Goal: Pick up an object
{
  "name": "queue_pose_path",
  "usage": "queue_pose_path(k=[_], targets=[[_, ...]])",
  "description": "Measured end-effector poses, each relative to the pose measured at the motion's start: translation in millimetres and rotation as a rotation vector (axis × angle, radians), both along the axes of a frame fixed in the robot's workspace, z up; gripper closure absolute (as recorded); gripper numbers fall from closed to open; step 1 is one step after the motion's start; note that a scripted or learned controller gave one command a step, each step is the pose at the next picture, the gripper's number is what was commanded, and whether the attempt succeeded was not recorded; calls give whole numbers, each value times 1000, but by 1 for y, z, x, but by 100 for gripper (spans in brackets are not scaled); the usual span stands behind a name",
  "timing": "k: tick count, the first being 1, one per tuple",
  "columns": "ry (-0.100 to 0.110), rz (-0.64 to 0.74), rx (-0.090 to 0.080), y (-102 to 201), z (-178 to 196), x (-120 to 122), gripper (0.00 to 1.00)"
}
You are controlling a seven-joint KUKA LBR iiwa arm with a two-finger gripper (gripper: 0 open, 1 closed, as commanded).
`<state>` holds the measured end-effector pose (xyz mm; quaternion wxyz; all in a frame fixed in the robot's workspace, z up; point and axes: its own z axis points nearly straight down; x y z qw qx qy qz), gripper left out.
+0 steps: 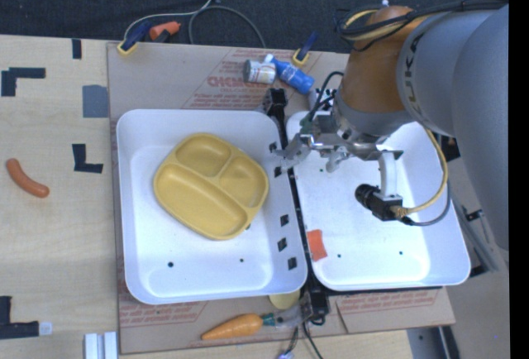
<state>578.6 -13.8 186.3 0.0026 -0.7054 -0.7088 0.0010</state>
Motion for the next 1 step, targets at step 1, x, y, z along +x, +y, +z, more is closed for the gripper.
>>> queue_pose_path(k=[1], targets=[[-4,-12,-6,-110,-34,31,0]])
